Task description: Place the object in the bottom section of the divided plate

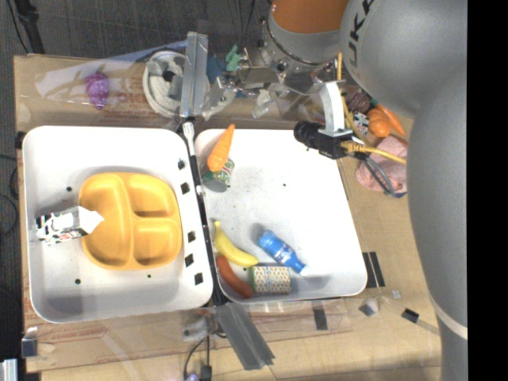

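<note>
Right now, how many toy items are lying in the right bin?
5, possibly more hidden: carrot at the top-left corner, banana by the left wall, blue bottle mid-bottom, patterned can and a red-brown piece along the bottom edge.

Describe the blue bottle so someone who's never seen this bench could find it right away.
Look in the right white bin, near its front edge. The blue bottle lies on its side there, right of the banana and just above the patterned can. It is the one blue item in that cluster.
</note>
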### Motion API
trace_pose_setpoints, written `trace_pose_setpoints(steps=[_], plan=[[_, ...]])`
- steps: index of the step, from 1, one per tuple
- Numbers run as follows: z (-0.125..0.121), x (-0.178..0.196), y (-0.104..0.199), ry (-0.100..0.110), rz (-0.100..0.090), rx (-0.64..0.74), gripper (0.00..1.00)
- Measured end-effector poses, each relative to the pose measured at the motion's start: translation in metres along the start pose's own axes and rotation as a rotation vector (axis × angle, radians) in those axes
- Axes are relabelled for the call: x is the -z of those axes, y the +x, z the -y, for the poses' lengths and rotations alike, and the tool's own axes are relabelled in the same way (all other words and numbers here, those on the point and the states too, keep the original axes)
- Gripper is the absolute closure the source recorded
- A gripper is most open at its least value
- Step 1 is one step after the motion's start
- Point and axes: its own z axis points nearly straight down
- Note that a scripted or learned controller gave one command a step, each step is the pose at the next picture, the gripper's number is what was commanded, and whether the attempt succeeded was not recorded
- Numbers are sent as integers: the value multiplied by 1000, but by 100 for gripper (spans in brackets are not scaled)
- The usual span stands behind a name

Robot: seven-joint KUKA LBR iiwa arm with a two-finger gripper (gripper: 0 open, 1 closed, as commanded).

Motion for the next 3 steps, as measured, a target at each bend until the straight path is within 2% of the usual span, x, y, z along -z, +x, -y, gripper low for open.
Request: trace_pose_setpoints(steps=[3], plan=[[0, 0, 0, 0, 0, 0, 0]])
